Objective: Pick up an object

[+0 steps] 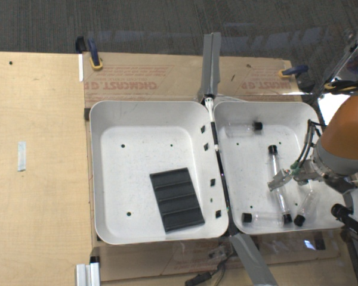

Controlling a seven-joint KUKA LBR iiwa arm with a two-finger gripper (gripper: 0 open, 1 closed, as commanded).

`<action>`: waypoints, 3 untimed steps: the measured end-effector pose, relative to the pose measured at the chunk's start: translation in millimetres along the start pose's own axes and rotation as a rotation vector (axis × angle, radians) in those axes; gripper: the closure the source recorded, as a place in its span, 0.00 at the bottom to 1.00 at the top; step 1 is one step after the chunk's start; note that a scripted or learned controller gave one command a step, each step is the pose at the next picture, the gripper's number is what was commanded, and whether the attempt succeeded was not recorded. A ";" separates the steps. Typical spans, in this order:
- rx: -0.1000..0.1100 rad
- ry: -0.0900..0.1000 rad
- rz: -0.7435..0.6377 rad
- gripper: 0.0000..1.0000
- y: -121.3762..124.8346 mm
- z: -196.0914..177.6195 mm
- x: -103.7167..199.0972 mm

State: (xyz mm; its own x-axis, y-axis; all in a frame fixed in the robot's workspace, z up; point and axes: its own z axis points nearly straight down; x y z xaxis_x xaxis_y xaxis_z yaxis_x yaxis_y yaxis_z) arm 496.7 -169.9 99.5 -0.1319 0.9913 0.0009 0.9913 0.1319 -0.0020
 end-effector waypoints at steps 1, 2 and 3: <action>0.000 0.000 0.003 1.00 0.1 -8.6 -0.6; 0.000 0.000 0.002 0.00 0.1 -8.6 -0.5; 0.000 0.000 0.004 0.00 -19.4 8.6 3.8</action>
State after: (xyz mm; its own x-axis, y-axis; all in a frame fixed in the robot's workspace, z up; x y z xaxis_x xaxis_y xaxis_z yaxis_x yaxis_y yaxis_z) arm 476.9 -168.7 90.9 -0.1283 0.9917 0.0013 0.9917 0.1283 -0.0022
